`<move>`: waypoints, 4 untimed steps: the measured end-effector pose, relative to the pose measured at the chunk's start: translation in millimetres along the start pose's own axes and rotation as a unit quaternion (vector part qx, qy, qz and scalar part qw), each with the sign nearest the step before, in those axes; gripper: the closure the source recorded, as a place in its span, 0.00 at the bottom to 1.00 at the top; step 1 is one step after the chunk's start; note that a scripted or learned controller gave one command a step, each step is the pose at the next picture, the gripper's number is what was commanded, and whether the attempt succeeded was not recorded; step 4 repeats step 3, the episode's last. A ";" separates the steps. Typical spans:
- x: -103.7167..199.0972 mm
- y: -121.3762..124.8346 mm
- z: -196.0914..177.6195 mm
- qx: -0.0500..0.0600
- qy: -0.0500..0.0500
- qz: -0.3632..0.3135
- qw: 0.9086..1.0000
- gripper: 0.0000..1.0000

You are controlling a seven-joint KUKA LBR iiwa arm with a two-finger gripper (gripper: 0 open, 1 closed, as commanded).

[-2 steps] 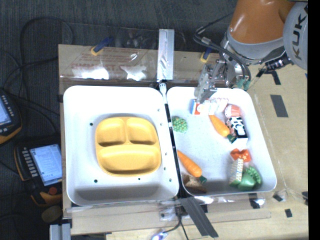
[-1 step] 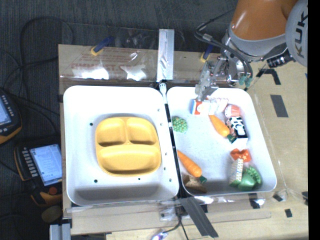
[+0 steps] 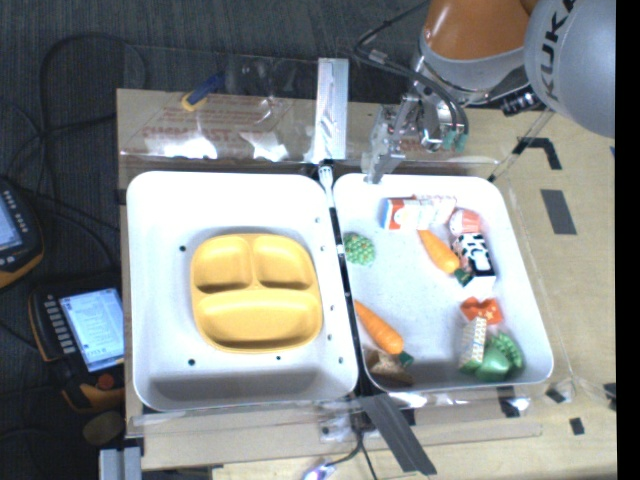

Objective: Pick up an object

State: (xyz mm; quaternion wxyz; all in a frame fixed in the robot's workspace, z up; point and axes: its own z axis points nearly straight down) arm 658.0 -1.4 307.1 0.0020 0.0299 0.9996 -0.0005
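Two orange carrots [image 3: 381, 329], green-tipped

Right white bin [image 3: 530, 298] holds small toy foods: green round leafy ball [image 3: 359, 249] near left wall; orange plastic carrot [image 3: 380, 329] lying diagonally, lower left; second orange carrot [image 3: 438, 251] centre; red-white carton [image 3: 405, 213] at top; green vegetable [image 3: 497, 358] lower right corner.

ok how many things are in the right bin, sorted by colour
orange carrots: 2
green: 2, a round ball and a leafy piece
red and white: 2, a carton and a small piece
black and white: 1
pale corn cob: 1
brown: 1
total: 9
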 end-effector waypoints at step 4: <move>-3.3 0.2 -30.5 0.001 -0.007 0.000 1.000 1.00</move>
